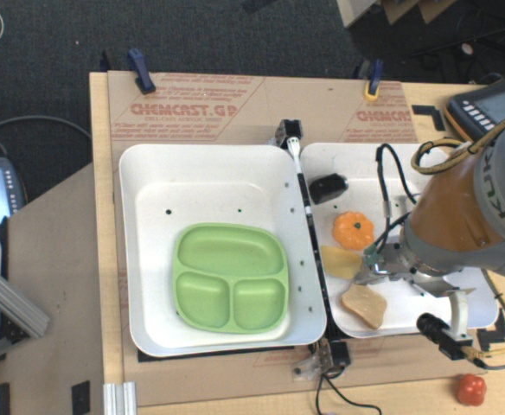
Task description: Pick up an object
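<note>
Dark carpet surrounds the desk (235,102), its brown board printed in red and held by clamps at the far edge.

Two white bins sit side by side. Left bin (149,180) holds a green divided plate (231,277). Right bin (356,156) holds a black object (327,187), an orange pumpkin (354,230), a pale yellow piece (339,262) and a tan bread slice (364,305). End effector (379,264) is low in the right bin between pumpkin and bread; cannot tell its state. A small red object (469,389) lies outside the bins.

green tray (231,277) | white bins (149,188) | orange pumpkin (354,230) | tan bread (364,304) | black object (328,187)
</note>
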Controlling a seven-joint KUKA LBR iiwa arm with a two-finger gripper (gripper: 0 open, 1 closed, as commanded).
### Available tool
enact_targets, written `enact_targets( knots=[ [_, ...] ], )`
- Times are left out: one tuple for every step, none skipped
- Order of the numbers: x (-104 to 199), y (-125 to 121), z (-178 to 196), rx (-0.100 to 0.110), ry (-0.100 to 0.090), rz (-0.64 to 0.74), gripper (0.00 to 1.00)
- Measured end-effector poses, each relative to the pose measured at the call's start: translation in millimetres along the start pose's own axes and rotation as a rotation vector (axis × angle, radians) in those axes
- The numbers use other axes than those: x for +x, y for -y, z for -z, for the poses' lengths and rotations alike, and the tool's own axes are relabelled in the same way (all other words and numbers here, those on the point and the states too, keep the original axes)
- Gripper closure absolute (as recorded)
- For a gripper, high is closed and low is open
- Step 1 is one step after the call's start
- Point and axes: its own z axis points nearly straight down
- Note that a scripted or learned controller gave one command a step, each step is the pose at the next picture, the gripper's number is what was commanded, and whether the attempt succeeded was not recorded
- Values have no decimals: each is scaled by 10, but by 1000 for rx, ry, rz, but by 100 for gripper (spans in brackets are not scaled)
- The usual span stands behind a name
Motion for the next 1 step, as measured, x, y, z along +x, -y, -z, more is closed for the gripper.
enact_targets(
  knots=[
    [-13,4,140,-1,1,-1,100]
  ],
)
